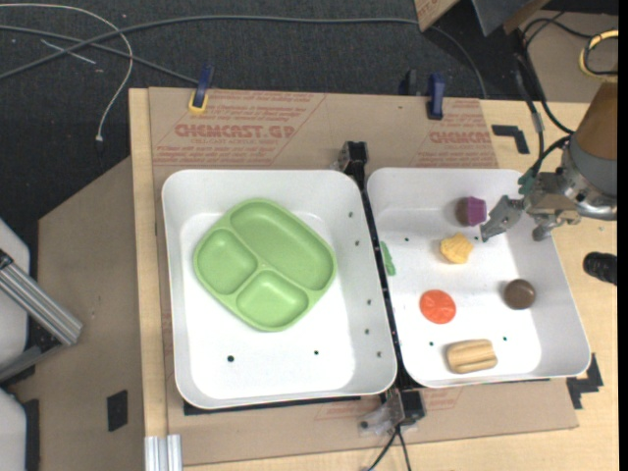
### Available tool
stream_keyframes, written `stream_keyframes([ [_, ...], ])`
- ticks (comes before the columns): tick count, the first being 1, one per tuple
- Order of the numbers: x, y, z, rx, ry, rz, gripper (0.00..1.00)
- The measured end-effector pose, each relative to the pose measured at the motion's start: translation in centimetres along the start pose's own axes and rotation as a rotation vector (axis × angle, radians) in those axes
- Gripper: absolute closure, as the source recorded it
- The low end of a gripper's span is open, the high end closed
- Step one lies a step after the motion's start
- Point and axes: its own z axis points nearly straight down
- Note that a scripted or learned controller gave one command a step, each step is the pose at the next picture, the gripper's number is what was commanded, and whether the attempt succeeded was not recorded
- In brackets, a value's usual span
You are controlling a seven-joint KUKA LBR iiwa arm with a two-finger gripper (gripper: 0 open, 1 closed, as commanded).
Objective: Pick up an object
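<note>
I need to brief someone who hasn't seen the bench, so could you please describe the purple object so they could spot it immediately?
Look in the right-hand white bin, toward its far edge. The purple block sits there just left of the gripper, above the yellow piece. It is the one purple item.

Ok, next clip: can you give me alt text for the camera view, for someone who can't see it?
A robot arm's pincer, fingers spread and holding nothing, hangs over the right bin, near a purple block and a yellow piece. That bin also holds an orange ball, a brown ball and a tan block. The left bin holds a green divided plate.
</note>
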Motion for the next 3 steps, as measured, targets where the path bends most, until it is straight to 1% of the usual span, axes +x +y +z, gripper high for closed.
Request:
stream_keyframes([
  [1, 0.0, 0.3, -0.8, -0.014, -0.003, -0.004, 0.00],
  [2, 0.6, 0.5, 3.6, -0.009, -0.001, -0.004, 0.00],
  [3, 1.6, 0.6, 9.2, -0.008, 0.000, -0.004, 0.00],
])
